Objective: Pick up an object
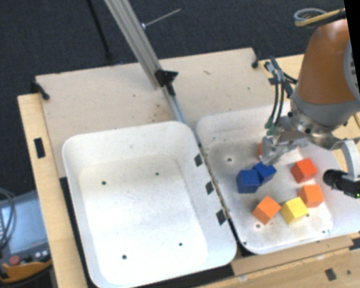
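arm (324, 80): reaching from right | pincer (269, 153): above blue block (255, 177)

Two bins sit side by side on the tabletop (121, 81). The right bin (229, 131) holds six blocks: a touching pair (255, 177) at its centre, one (303, 170) right of them, three (291, 204) in a row toward the frame's bottom.

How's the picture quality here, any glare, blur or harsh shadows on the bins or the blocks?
In the camera view, lighting is even and soft; the left bin reads bright white without washing out its specks. The blue block, yellow block and orange blocks cast only faint shadows. The image is slightly soft overall, and the end effector looks blurry, so its details are hard to read.
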Motion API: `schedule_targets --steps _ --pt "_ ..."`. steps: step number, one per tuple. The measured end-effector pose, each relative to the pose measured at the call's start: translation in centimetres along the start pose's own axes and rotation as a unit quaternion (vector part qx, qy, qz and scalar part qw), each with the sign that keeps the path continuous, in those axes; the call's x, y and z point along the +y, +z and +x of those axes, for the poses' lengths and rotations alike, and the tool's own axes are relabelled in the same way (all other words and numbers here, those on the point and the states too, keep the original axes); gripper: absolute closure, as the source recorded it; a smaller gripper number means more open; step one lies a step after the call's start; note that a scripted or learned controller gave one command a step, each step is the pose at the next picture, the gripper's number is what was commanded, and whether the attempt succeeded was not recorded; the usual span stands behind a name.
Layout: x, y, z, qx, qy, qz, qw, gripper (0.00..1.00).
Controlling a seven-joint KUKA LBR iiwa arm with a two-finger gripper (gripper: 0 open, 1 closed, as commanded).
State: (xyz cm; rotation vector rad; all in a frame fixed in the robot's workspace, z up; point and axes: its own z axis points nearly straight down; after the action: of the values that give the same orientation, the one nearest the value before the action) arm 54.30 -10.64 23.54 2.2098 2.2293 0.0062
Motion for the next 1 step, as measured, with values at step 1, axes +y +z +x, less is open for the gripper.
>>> schedule_targets --steps 1 --pt "0.84 -1.09 5.15 0.0 0.0 0.001 1.0 1.0"
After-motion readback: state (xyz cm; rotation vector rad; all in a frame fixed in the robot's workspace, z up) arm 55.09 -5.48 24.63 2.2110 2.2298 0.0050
